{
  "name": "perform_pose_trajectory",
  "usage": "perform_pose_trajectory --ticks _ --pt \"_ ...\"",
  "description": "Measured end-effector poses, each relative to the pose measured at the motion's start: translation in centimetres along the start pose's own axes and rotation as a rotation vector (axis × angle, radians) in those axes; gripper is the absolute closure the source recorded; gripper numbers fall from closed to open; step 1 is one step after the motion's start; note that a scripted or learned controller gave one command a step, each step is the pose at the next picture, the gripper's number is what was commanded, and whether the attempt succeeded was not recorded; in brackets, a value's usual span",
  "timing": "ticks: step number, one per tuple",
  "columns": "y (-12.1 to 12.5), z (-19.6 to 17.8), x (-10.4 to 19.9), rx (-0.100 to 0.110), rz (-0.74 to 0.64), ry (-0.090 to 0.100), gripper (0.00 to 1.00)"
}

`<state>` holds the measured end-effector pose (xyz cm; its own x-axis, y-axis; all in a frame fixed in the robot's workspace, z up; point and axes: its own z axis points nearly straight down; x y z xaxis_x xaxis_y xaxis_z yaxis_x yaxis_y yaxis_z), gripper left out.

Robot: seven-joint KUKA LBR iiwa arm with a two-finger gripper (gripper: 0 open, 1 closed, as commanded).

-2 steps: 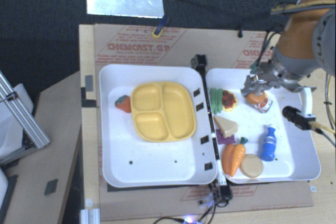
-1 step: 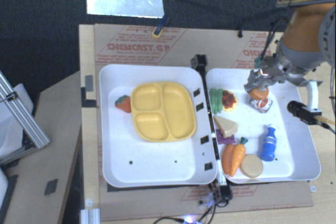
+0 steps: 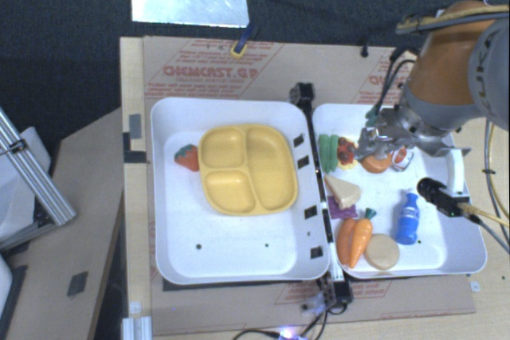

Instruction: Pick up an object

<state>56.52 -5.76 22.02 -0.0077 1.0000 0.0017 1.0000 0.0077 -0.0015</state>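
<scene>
- White bins (image 3: 171, 195): 2, side by side.
- Yellow divided plate (image 3: 245, 169): 1 (three compartments).
- Strawberry (image 3: 188, 157): 1.
- Carrot (image 3: 355, 237): 1.
- Blue bottle (image 3: 407, 217): 1.
- Green pod-like item (image 3: 327, 150): 1.
- Sandwich wedge (image 3: 343, 190): 1.
- Round tan piece (image 3: 382, 252): 1.
- Orange round item (image 3: 376, 164): 1 (partly hidden).

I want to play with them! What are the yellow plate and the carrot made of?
The yellow plate looks like smooth plastic: one even color, rounded molded compartments, a soft shine. The carrot looks like toy plastic too, with plain bright orange and a green top, though it could be rubbery; the picture cannot settle that.
</scene>
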Motion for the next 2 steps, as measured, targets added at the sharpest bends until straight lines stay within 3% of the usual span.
perform_pose_trajectory --ticks 1,2 --pt "-2.6 -1.2 4.5 -0.002 -0.002 0.001 1.00" --pt "-4.8 0.3 9.3 0.000 -0.001 0.001 1.00"
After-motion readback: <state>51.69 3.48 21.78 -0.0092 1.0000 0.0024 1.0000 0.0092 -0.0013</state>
